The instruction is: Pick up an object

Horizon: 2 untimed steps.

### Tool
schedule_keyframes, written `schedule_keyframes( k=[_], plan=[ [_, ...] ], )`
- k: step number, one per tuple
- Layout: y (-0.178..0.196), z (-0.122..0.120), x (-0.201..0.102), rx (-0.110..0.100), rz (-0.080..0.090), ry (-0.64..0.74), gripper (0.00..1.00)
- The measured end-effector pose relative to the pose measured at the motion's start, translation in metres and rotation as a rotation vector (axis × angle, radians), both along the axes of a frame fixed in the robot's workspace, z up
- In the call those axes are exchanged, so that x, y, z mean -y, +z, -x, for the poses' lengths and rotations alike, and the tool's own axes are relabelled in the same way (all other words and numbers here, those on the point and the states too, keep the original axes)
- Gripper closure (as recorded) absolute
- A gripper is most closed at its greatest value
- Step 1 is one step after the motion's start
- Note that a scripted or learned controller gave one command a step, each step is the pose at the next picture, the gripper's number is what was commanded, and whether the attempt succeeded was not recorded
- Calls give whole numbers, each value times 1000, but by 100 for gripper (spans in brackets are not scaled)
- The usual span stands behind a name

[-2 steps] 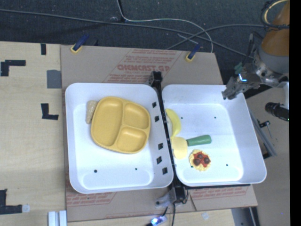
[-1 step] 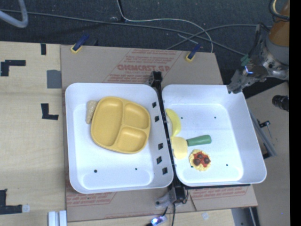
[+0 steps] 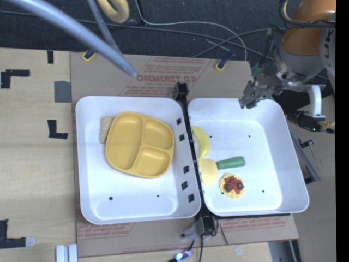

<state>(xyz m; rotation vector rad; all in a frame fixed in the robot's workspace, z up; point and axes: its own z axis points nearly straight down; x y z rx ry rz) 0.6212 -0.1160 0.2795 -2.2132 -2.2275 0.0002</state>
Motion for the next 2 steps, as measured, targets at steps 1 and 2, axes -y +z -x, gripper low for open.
schedule_keyframes(
  k=[1, 2],
  plan=[
    [1, -7, -49, 1, 0, -1, 100],
    [-3, -9, -95, 0, 1, -1, 100]
  ],
)
